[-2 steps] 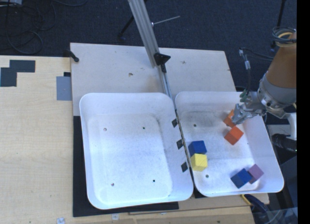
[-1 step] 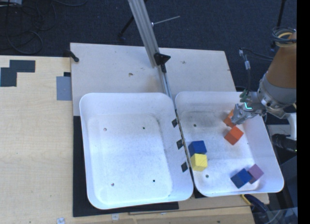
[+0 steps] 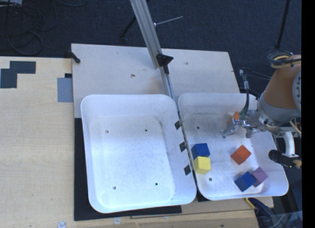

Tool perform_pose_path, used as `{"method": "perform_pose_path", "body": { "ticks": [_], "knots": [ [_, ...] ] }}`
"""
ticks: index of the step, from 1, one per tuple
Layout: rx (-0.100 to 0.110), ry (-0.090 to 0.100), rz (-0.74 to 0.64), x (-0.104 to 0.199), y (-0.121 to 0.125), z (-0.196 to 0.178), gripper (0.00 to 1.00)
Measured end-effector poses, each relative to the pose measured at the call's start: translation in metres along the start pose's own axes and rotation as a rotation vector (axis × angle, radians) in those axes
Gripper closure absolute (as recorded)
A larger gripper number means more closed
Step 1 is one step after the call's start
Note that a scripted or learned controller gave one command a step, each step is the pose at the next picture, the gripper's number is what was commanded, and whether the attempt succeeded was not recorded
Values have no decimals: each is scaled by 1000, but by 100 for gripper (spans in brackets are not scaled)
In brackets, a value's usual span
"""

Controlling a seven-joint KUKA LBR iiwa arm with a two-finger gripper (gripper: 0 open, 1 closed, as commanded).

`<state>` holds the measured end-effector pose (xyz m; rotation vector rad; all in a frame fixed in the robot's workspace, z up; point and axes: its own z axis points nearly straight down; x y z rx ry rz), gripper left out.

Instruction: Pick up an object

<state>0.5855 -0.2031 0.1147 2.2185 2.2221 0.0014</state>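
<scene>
Orange block lies just below the gripper in the right bin, not touching it, finger state unclear, with a blue cube stacked against a yellow cube near the divider and a blue block touching a purple block at the lower corner.

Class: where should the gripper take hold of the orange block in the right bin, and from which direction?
Probably from straight above, closing on two opposite flat sides of the orange block. It lies alone on the right bin floor, apart from the other blocks, with free space all around.
</scene>
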Motion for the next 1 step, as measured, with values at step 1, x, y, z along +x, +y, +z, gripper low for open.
{"method": "perform_pose_path", "body": {
  "ticks": [1],
  "knots": [
    [3, 1, -2, 12, 52, 25, 0]
  ]
}}
